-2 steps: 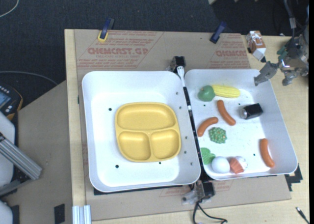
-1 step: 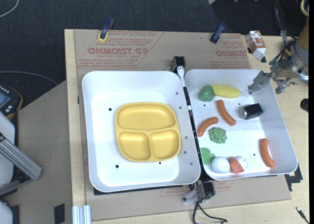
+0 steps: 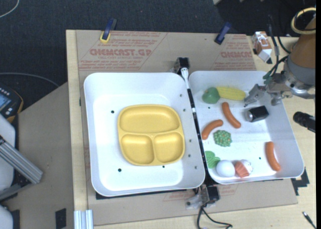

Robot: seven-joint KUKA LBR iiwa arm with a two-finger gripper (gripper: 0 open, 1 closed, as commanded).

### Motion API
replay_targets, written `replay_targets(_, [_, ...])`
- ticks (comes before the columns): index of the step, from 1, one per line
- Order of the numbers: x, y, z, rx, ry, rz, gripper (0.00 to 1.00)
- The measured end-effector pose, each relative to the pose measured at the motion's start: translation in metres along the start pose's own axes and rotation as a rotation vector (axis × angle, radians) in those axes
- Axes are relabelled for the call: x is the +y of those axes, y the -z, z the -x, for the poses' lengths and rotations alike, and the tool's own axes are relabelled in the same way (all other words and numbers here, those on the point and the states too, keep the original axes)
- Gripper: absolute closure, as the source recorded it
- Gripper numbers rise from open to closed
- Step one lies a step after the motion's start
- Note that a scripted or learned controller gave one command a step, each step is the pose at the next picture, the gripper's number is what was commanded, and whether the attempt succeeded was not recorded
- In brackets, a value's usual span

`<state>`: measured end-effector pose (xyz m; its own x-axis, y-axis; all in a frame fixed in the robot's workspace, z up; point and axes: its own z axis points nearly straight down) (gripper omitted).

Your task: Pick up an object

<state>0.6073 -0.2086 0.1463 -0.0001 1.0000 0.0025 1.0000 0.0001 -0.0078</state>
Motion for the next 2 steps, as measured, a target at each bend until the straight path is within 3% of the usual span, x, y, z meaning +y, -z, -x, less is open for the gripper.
replay_targets(1, [0.0007, -0.0462, -0.0076, -0.009, 0.0, 0.014, 0.0])
replay_targets(2, [0.006, -0.0517, -0.0034, -0.013, 0.0, 0.023, 0.0])
